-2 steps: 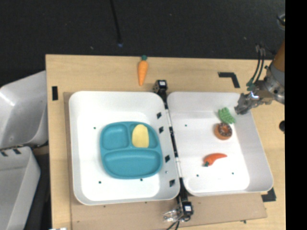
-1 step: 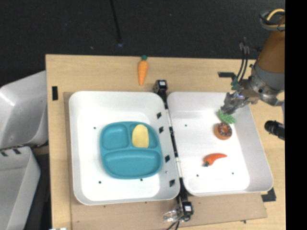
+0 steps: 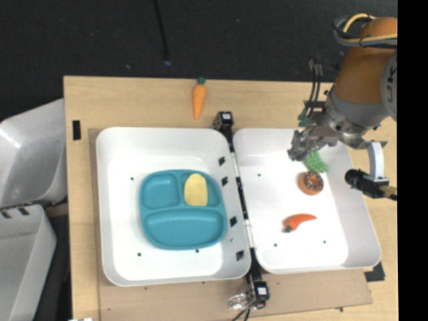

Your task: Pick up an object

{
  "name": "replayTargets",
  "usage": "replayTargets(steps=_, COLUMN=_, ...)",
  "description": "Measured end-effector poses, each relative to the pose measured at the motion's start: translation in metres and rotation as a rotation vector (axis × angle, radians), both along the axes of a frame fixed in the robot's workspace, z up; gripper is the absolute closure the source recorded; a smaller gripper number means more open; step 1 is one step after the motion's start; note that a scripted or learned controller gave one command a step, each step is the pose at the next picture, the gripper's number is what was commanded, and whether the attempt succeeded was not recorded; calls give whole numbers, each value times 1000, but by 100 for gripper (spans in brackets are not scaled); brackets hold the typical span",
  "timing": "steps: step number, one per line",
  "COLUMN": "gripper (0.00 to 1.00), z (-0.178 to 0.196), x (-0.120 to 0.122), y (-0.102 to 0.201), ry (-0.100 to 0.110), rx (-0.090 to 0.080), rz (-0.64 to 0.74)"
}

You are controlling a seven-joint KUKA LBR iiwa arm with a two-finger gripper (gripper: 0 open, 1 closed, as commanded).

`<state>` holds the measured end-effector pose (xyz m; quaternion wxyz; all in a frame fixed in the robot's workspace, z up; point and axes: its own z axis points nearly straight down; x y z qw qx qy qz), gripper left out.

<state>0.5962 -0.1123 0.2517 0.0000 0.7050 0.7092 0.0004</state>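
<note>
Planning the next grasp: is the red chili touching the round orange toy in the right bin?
Apart. The camera view shows bare white bin floor between the red chili and the round orange toy.

I am wearing an orange band (image 3: 361, 62) above my grey wrist (image 3: 354, 116), with yellow and black cables (image 3: 354, 24) looping overhead.

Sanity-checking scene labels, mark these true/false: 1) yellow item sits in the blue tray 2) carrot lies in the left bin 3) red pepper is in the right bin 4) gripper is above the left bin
1) True: the yellow item lies in an upper compartment of the blue tray.
2) False: the carrot lies on the bench, beyond both bins.
3) True: the red pepper lies in the right bin.
4) False: the gripper is above the right bin.
</note>
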Motion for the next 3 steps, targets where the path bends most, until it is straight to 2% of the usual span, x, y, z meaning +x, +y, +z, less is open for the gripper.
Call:
replayTargets(steps=1, gripper=100, z=9, x=-3, y=49, ry=0, rx=2, rz=1)
replayTargets(steps=3, gripper=100, z=-14, x=-21, y=151, ry=1, rx=1, rz=1)
